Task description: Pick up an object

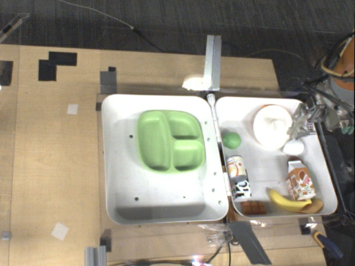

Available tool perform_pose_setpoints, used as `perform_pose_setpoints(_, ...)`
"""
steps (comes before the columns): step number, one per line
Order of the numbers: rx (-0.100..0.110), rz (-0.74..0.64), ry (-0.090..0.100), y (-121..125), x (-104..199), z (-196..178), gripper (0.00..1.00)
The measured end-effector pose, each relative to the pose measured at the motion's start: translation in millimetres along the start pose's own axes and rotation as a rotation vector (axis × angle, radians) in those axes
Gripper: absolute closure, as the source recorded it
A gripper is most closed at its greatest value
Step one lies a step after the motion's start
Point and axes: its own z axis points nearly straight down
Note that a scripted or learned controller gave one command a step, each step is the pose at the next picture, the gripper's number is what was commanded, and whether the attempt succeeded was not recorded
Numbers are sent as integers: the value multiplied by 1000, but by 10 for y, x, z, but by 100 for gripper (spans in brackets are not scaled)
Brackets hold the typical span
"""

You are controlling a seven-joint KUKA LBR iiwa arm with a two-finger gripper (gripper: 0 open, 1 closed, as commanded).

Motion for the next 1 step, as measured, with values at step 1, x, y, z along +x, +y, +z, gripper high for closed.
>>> perform_pose_setpoints(1,-2,-3,0,24,-8,5,0)
